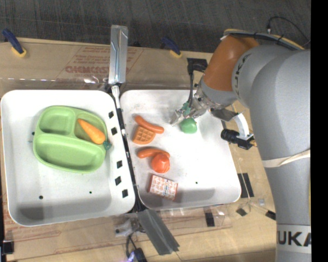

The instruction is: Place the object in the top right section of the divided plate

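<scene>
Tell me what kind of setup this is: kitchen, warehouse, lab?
Most likely a robotics lab test bench, not a real kitchen. Two shallow white bins sit taped and clamped onto cardboard, the food is toy items such as a carrot on a green divided plate, and a KUKA arm reaches in over them.

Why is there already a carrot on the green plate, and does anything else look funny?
Nothing looks broken or spilled. The carrot lies slantwise in the green plate's top right section. The tool sits beside a green toy in the right bin.
</scene>
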You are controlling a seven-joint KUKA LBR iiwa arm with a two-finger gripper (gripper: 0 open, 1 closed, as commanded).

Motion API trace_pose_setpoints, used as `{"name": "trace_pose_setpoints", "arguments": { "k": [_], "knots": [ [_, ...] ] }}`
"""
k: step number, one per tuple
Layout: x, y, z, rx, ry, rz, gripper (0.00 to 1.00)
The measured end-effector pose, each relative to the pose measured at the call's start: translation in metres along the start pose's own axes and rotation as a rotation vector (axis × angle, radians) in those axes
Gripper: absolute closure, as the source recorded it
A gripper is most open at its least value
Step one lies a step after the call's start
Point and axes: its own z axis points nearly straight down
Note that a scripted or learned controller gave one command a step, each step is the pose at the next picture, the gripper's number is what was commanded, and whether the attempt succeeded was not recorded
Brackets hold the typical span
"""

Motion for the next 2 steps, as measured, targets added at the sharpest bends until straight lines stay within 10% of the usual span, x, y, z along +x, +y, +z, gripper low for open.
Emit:
{"name": "trace_pose_setpoints", "arguments": {
  "k": [2],
  "knots": [
    [-0.0227,-0.0007,0.0044,-0.002,-0.002,-0.074,1.00]
  ]
}}
